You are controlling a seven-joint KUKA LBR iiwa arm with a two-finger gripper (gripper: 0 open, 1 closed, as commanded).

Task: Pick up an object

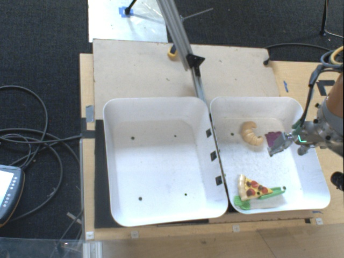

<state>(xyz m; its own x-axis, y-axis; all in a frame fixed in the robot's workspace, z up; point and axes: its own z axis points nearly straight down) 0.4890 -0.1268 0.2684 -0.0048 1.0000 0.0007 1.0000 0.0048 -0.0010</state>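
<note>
In the right bin a tan croissant lies near the middle. A purple object sits just right of it, at the tip of my gripper, which reaches in from the right edge. The gripper touches or overlaps the purple object, and I cannot tell whether it has hold of it. A pizza slice lies at the bin's front, with a green pod-like toy against its near side.
The left bin adjoins the right one along a shared rim marked with black tabs. A grey pole slants over the bench from the top. Cables and a handheld pendant lie on the floor at left.
</note>
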